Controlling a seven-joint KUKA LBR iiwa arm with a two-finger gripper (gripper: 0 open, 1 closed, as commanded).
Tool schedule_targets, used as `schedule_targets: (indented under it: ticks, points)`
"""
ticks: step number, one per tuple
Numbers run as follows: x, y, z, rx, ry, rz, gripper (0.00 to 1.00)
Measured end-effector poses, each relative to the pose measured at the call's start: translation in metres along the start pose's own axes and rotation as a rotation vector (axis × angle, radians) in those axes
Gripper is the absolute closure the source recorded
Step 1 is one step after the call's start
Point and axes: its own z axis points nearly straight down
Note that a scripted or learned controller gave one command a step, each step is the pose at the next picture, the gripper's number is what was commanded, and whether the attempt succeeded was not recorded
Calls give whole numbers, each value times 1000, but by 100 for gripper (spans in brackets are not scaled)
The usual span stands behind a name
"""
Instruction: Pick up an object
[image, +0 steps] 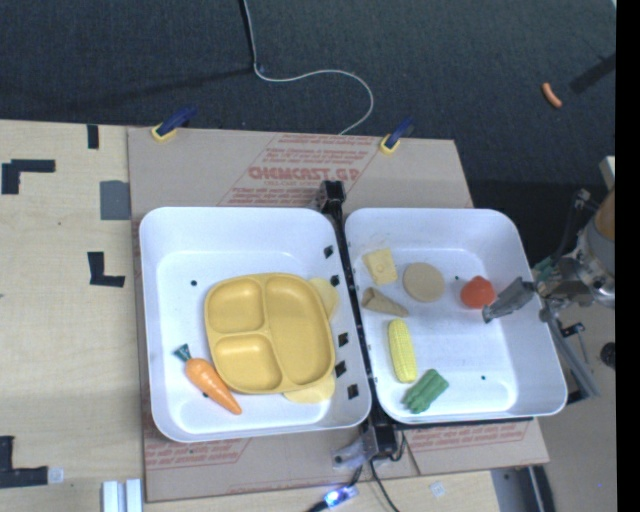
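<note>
The right bin (520, 395) holds several toy foods: a red tomato (477, 291), a round tan biscuit (424, 282), a pale yellow cheese cube (380, 267), a tan wedge (381, 300), a yellow corn cob (402, 350) and a green vegetable (425, 390). My gripper (507, 300) hangs over the bin's right side, just right of and slightly below the tomato. Nothing shows as held in it.
In the left bin (160, 260) lie a yellow divided plate (268, 332) and an orange carrot (211, 384) at its lower left. The arm's wrist (575, 285) reaches over the right bin's right rim. A white cable (320, 75) runs across the dark floor behind the bench.
</note>
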Motion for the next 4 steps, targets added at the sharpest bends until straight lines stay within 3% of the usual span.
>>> schedule_targets:
  ticks: [1, 4]
  points:
    - [1, 3, -7, -13, -4, -5, 0]
    - [4, -2, 143, -13, -5, -6, 0]
